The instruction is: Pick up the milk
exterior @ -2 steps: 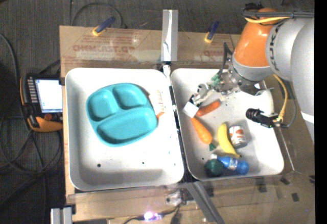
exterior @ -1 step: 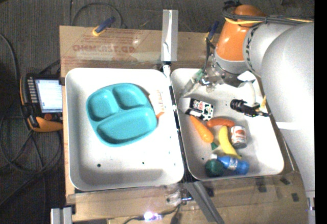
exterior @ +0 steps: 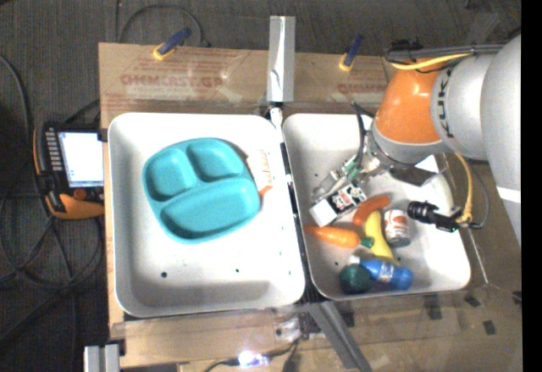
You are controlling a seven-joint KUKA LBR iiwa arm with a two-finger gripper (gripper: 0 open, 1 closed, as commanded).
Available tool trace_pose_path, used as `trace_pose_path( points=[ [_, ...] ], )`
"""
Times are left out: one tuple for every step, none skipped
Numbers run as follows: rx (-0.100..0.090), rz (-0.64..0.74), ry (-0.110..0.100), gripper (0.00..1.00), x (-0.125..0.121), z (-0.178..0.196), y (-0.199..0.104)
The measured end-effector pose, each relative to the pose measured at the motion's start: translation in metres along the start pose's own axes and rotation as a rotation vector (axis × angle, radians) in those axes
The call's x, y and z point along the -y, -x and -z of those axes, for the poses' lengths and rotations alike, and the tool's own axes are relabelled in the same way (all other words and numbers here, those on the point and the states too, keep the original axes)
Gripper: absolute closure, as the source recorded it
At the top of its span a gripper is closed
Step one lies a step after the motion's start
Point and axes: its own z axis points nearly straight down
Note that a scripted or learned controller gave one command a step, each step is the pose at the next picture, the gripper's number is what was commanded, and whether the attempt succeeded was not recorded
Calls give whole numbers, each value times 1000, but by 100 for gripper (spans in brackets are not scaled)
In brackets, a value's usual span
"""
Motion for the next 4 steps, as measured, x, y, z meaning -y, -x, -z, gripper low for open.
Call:
trace_pose_path(
  points=[
    [0, 0, 5, 100, -2, 10, 1],
    [0, 0, 5, 0, -2, 9, 1],
    [-6, 84, -10, 0, 4, 4, 1],
    [-8, 84, -6, 100, 1, 12, 0]
  ],
)
